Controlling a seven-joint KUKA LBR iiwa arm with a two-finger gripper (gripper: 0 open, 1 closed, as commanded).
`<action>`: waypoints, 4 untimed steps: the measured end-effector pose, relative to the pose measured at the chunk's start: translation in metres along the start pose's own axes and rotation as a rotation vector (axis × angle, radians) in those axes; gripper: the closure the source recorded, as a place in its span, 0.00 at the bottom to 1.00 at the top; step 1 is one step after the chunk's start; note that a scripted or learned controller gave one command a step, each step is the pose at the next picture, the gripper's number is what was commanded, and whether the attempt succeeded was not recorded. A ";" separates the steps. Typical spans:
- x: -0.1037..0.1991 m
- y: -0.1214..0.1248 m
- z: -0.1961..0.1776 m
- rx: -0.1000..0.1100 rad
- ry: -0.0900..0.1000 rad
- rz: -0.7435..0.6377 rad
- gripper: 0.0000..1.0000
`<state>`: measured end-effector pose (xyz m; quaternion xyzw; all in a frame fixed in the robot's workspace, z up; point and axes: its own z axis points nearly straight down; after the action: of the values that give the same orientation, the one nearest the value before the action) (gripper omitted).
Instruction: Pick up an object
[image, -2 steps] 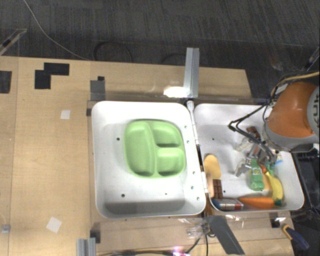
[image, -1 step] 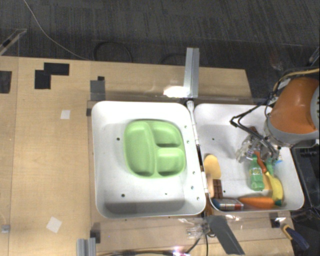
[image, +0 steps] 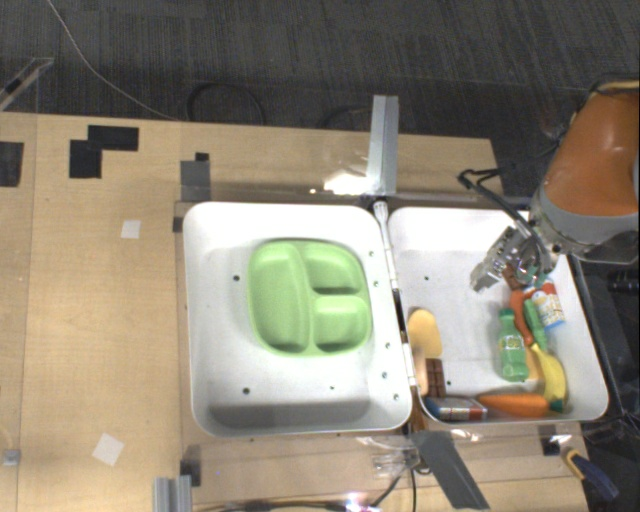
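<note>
My gripper (image: 503, 264) hangs over the right part of the right bin (image: 450, 260), reaching in from the right under the orange band of the arm (image: 598, 160). Just below it lies a cluster of objects along the bin's right side: a small white bottle with a blue label (image: 548, 306), an orange-red piece (image: 519, 301), a green bottle (image: 513, 346) and a yellow banana (image: 549, 373). The gripper sits right above the top of this cluster, and I cannot tell whether it touches anything.
An orange carrot (image: 514, 405) and a red-and-silver item (image: 456, 408) lie along the right bin's front wall. A tan spoon-like piece (image: 424, 330) and a brown block (image: 435, 376) lie near the divider. The left bin (image: 215, 300) holds a green divided plate (image: 308, 296).
</note>
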<state>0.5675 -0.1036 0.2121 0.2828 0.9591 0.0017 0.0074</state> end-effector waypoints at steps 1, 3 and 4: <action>-0.022 0.058 -0.041 0.001 0.003 0.063 1.00; -0.041 0.119 -0.056 -0.002 -0.004 0.111 1.00; 0.022 0.133 -0.059 0.003 0.007 0.251 1.00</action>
<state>0.6206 0.0203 0.2718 0.4008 0.9162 0.0023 0.0034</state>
